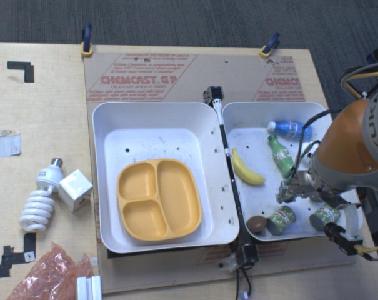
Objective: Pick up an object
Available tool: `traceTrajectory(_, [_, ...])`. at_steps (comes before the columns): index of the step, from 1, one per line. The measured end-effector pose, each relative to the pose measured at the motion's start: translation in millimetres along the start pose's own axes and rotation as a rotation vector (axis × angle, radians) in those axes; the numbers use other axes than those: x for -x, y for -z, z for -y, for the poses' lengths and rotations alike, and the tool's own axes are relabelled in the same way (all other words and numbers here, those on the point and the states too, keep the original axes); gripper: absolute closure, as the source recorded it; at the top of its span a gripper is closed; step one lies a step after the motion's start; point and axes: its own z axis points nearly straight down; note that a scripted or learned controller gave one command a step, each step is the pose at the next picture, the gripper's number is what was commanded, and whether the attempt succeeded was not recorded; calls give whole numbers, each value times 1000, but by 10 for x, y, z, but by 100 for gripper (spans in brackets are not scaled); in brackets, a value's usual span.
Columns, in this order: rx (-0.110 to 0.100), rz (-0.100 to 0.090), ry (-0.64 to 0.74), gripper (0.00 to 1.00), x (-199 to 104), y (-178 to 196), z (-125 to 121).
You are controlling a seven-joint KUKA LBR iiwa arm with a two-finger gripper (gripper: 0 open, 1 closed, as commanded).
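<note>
The arm (351,149) leans in over the right bin's (254,117) right edge, its gripper (290,192) low near the green bottle (280,156), finger state unclear.

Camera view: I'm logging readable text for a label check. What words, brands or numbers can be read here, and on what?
"CHEMCAST GP", red print repeated across the brown sheet under the bins; the smaller lines beneath it are too blurred to read.
Labels on the blue bottle, green bottle and two cans: too small to read.
Letters on the arm's orange band: cut off, unreadable.
</note>
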Motion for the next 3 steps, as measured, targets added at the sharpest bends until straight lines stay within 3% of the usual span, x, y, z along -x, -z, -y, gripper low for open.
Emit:
traceTrajectory(1, [0, 0, 0, 0, 0, 0, 0])
traceTrajectory(2, [-4, -1, 3, 0, -263, -195, 21])
traceTrajectory(3, [-1, 0, 2, 100, -255, -97, 7])
